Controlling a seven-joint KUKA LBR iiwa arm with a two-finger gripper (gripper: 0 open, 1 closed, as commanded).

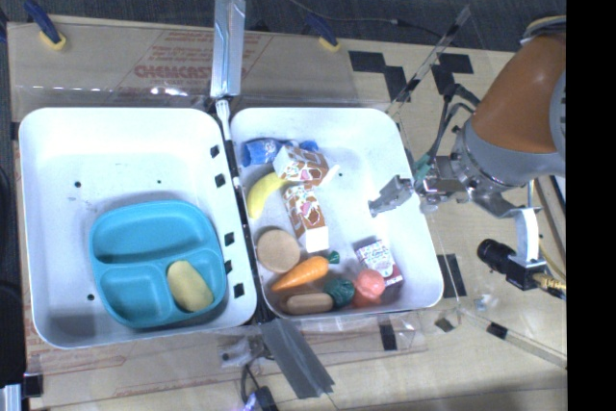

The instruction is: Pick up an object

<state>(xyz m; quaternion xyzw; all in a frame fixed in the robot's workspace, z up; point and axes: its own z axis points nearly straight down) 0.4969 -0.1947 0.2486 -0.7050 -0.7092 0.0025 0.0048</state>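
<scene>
Your pick has not happened yet, as far as you can see here. The arm [520,115] reaches in from the right and its pincer [390,195] hangs over the right-hand part of the right bin [380,125], above a bare patch of white floor, with nothing between its tips; whether those tips are spread or closed you cannot tell from this angle. The candidates all lie lower and to the left of it: a yellow banana [261,192] by the dividing wall, a long brown-and-white packet [306,205] beside it, a round tan disc [278,250], an orange carrot [303,271], a small packet with a red label [375,257] and a pinkish-red ball [371,285] in the near corner. The nearest of them looks to be the red-labelled packet, just below the pincer. In the left bin [58,140] a blue divided tray [144,241] carries a yellow-green potato-like piece [190,286]. What is left is everything: choosing a target, descending, closing and lifting.
</scene>
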